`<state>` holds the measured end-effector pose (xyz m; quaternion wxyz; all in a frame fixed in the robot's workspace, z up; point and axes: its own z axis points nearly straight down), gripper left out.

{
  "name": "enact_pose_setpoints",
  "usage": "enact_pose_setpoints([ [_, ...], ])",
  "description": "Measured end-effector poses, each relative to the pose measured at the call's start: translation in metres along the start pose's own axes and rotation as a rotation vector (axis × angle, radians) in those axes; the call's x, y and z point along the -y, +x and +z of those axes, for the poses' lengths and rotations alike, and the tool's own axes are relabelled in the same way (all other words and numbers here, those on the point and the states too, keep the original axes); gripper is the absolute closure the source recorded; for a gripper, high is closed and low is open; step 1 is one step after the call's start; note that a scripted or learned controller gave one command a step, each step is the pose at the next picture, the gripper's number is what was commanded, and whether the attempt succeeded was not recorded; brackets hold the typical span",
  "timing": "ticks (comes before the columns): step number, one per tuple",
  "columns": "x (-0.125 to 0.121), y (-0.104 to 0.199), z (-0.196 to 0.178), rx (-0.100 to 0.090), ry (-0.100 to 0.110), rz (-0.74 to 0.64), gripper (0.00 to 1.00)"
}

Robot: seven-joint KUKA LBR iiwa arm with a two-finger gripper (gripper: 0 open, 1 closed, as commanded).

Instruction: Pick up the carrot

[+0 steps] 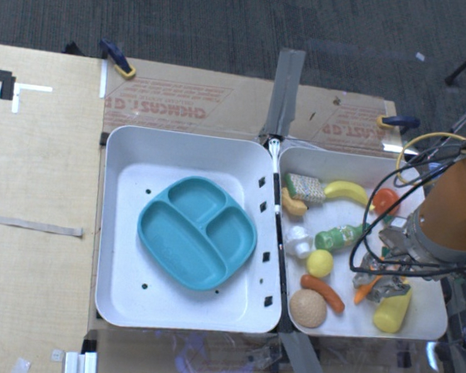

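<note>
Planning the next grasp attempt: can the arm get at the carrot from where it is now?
Probably yes. The carrot lies uncovered on the right bin's floor, and the gripper sits just beside it. The round tan ball and lemon crowd it closely, though.

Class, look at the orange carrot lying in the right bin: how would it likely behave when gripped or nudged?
The carrot looks like smooth, glossy toy plastic, so probably stiff, light and somewhat slippery. Its rounded, tapered shape suggests it may roll or pivot if pushed. It lies close to the round tan ball, which might get bumped.
</note>
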<state>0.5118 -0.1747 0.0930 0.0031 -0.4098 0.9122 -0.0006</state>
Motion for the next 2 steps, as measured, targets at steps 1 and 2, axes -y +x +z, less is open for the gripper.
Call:
enact_pose_setpoints([
  [1,0.021,0.037,0.000,0.004,-0.002,-0.048,1.00],
  [2,-0.001,0.007,-0.146,0.001,0.001,0.257,1.00],
])
